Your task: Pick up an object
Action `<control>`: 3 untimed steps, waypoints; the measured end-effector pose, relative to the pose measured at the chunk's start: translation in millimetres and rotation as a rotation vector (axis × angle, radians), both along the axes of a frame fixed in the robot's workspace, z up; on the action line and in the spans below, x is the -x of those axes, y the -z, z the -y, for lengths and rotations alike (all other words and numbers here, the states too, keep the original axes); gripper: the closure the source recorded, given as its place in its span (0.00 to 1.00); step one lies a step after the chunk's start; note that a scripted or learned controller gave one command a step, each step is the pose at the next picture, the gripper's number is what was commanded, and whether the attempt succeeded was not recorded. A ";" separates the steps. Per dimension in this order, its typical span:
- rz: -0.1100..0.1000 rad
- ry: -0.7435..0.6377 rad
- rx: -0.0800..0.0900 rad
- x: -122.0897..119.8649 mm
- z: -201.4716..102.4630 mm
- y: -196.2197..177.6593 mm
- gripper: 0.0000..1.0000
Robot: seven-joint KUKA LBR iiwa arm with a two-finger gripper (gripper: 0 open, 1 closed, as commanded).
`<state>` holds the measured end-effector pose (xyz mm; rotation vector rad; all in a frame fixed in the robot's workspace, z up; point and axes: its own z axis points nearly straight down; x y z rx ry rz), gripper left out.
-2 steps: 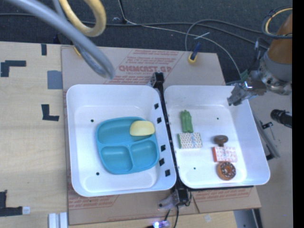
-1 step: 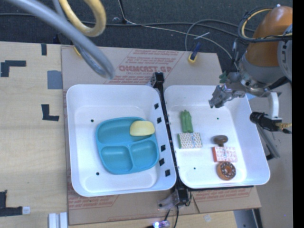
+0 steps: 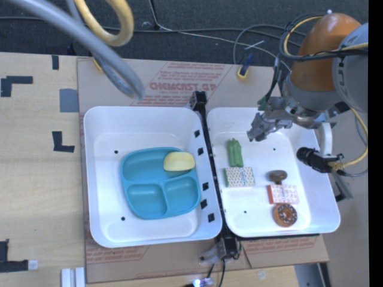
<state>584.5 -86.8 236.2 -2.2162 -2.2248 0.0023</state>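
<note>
Robotics lab: taped bench (image 3: 36,160), loose cables (image 3: 197,37), twin white bins (image 3: 96,121).

The arm (image 3: 326,58) is grey with a rounded orange band — yellow and black cables loop around it, and a dark metal gripper (image 3: 261,128) caps its end.

The grey arm, orange-banded above the wrist, reaches in from the right, its end effector (image 3: 258,130) pointing down-left.

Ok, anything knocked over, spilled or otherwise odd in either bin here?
Nothing stands out. The blue tray lies flat in the left bin, with a yellow piece in one compartment. In the right bin, the five small items lie apart. The gripper hangs above them.
</note>
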 end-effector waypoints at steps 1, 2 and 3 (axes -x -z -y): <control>0.000 0.001 -0.001 2.5 -49.1 -7.1 1.00; -0.001 -0.002 -0.001 15.2 -102.4 -9.2 1.00; -0.001 0.001 0.001 27.1 -150.4 -5.7 1.00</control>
